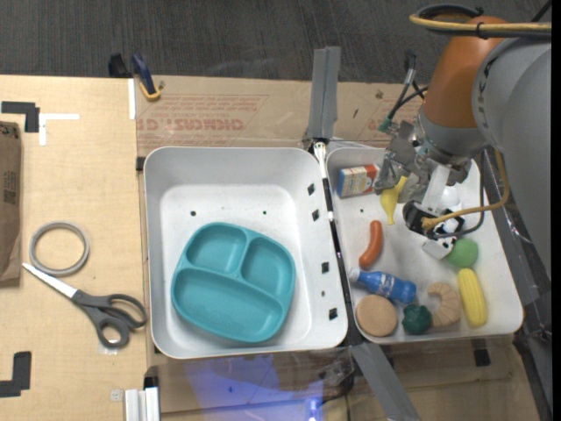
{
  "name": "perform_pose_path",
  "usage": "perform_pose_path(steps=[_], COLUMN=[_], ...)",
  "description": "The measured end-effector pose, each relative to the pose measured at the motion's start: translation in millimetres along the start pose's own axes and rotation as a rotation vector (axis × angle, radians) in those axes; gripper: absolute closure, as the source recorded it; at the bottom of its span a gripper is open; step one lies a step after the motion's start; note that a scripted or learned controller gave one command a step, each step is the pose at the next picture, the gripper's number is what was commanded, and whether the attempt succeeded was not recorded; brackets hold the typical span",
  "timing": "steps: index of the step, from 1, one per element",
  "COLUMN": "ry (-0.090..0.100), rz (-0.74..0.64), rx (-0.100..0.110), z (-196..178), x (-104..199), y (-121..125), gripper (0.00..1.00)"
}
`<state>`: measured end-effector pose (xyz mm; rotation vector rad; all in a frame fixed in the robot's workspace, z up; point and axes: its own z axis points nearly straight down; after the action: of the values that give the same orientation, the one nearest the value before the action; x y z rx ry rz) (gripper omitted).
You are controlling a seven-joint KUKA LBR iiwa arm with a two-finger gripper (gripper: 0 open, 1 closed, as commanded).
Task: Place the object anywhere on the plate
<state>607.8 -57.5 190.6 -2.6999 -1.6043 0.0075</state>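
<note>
Gripper [412, 191] over the right bin, can't tell the jaws' state.
We'd pinch the toy banana [388, 202] mid-body: light, stiff, slick plastic, bound for the teal plate [233, 281].

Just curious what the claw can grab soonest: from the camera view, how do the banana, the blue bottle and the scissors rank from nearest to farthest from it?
1. Banana, right beside the gripper.
2. Bottle, lower in the right bin.
3. Scissors, far left on the bench.

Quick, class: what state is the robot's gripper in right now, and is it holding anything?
Gripper: low in the right bin, beside the yellow banana and the small carton; its state and any hold cannot be told.
</note>
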Motion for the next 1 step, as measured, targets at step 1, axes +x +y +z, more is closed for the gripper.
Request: perform_pose_path(steps=[1], ry=[0.001], rz=[-0.265], rx=[0.0], z=[0.1], x=[34.9], y=[-44.3], gripper=[1.0])
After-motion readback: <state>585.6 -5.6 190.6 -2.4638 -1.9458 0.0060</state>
